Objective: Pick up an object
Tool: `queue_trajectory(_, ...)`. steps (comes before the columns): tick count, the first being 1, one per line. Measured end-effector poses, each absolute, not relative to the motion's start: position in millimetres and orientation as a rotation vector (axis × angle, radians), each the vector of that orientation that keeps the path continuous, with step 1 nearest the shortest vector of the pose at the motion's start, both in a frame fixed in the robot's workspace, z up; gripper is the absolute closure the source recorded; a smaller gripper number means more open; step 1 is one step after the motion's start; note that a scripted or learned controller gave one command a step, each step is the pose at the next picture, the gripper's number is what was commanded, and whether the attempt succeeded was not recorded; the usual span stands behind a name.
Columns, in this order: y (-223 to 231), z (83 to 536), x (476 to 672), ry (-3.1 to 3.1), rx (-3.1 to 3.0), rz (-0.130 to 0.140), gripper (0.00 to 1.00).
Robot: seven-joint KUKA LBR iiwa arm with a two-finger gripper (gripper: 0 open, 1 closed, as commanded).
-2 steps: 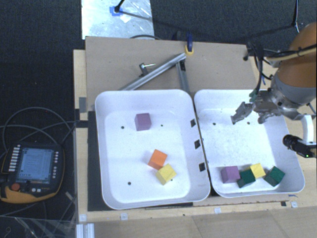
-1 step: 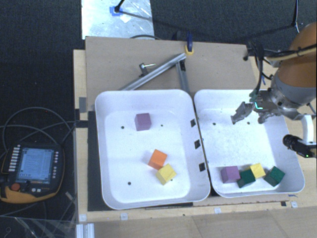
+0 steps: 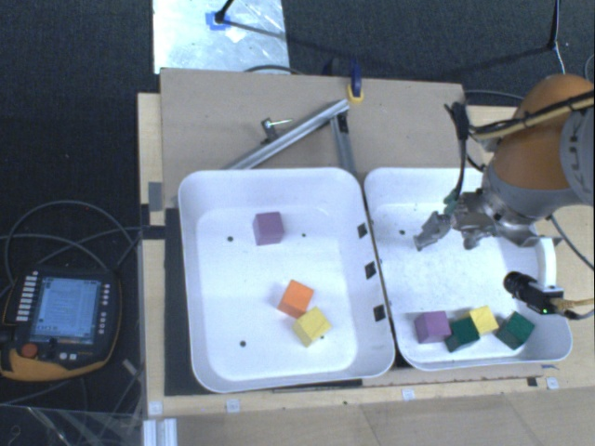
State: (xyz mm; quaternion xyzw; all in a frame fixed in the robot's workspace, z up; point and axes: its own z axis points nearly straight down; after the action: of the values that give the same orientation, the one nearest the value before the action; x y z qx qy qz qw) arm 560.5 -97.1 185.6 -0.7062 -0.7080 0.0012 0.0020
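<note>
The left bin [image 3: 204,277] holds a purple cube [image 3: 268,228] near its back, with an orange cube [image 3: 296,297] and a yellow cube [image 3: 312,326] touching each other near the front. Along the right bin's [image 3: 400,203] front wall lie a purple cube [image 3: 431,326], a dark green cube [image 3: 461,334], a small yellow cube [image 3: 483,319] and a green cube [image 3: 514,330]. My gripper [image 3: 451,235] hangs over the middle of the right bin, open, with nothing between its fingers. It is well behind the row of cubes.
A metal bar [image 3: 288,133] lies slanted on the brown board behind the bins. A teach pendant [image 3: 60,319] with cables sits on the floor at the left. A small black part [image 3: 528,293] on the arm hangs above the green cube.
</note>
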Motion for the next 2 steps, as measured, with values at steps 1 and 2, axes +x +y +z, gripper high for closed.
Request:
queue_trajectory(1, -98, 123, 563.2, -2.221, -2.216, 0.004, 0.00)
queue_trajectory(2, -98, 88, 562.9, -2.223, -2.217, 0.003, 0.00)
